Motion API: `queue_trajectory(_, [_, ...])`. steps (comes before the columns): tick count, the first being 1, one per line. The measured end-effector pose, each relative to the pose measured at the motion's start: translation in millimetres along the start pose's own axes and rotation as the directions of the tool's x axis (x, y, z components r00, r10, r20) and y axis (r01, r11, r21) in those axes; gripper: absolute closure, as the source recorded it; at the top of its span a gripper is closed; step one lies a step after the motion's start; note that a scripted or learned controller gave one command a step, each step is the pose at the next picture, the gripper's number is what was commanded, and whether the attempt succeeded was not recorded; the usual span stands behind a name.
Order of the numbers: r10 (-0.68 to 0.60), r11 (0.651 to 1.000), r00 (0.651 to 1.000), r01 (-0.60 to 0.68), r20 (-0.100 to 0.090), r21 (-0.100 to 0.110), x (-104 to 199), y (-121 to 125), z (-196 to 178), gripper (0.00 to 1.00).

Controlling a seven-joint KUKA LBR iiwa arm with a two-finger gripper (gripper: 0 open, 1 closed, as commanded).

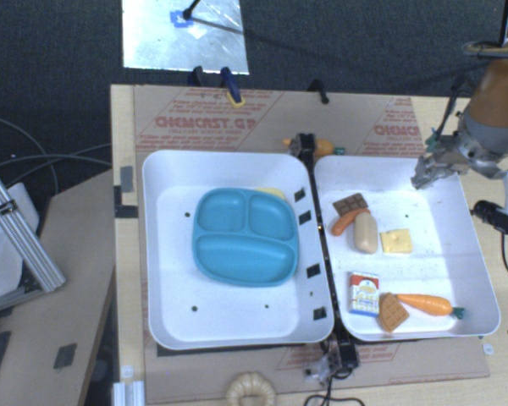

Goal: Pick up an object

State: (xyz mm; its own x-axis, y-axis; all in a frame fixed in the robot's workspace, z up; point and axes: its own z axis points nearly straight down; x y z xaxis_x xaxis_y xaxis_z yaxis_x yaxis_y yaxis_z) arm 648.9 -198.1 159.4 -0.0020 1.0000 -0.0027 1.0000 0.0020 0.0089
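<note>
Overhead, pincer [425, 176] grip state unclear, above right white bin [474, 252] corner, pale yellow cheese slice [396, 241] well apart, below-left.

A yellow object [273, 193] lies mostly hidden behind the blue plate [244, 235].

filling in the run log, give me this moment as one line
phase: approach | gripper: over right bin's far right corner, nothing seen held | nearest item: cheese slice | left bin: blue divided plate

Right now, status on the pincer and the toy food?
Pincer over right bin's far corner, nothing seen in it. Toy food, carrot included, lying untouched. Nothing in the way.
</note>
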Motion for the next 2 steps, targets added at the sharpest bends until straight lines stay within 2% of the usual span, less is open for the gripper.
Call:
queue_trajectory(1, [-0.003,1.000,1.000,0.003,-0.001,0.001,2,3,-45,1.00])
queue_trajectory(2, [-0.004,1.000,1.000,0.004,-0.002,0.003,2,4,-67,1.00])
